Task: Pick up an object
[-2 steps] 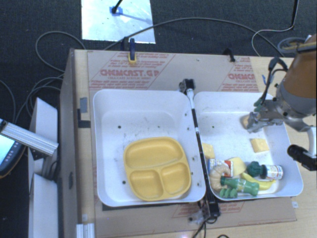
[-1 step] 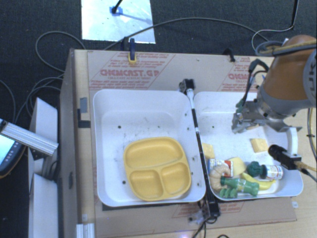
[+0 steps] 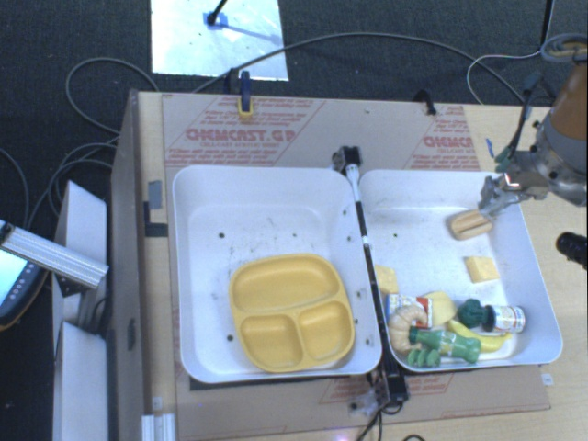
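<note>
My gripper [image 3: 496, 194] hangs over the far right part of the right bin [image 3: 418, 196], just above and right of a tan bread-like block [image 3: 469, 224]. Nothing shows between its fingers. A yellow cheese-like square [image 3: 481, 268] lies below the block. At the bin's near edge sits a heap: a green bottle [image 3: 443, 346], a small bottle with a dark green cap [image 3: 491, 317], a yellow banana-like piece [image 3: 487, 342], a croissant-like pastry [image 3: 403, 317] and another yellow square [image 3: 386, 278].
The left bin [image 3: 211, 209] holds a yellow divided tray [image 3: 290, 311]. A black clip and rod [image 3: 354, 186] run along the seam between bins. Cables trail across the bench's back. The arm's body [image 3: 565, 127] stands at the right edge.
</note>
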Action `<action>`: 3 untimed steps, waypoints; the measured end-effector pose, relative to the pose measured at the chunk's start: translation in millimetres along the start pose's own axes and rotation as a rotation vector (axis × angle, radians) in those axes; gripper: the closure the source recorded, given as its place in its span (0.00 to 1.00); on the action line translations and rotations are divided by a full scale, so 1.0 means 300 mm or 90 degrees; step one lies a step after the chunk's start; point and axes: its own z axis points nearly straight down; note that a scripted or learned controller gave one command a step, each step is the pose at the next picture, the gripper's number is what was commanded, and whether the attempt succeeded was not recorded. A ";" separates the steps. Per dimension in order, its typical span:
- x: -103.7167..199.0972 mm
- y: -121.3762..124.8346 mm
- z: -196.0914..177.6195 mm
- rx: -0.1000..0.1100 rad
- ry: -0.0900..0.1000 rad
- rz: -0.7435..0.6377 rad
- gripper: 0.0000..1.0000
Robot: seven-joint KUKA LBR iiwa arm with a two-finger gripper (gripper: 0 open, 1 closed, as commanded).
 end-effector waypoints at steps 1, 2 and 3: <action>0.341 0.095 0.024 0.001 0.003 -0.002 1.00; 0.194 0.108 -0.118 0.000 0.001 0.000 1.00; 0.255 0.277 0.201 0.003 0.002 -0.002 1.00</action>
